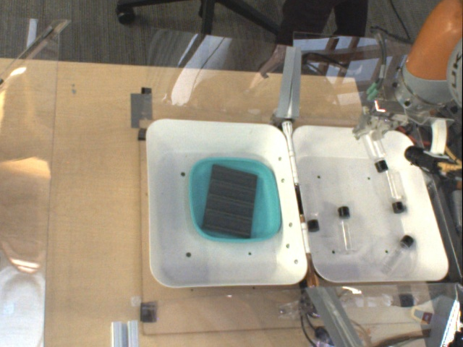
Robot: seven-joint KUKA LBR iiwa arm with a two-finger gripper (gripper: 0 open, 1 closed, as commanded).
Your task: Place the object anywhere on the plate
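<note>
Bright, even overhead light, indoor. Bins (217,139) wash out near white, with soft grey shadow along their inner walls. Clear panel over the bench (72,194) throws pale streaks of glare at upper left and near the top centre. Focus fairly sharp at centre; arm (434,42) at right edge slightly blurred.

Arm (438,42) cut off at the right edge — gripper hidden, fingers beyond telling.

Dark grey ribbed object (230,201), teal plate (197,194), white bins (166,194).
</note>
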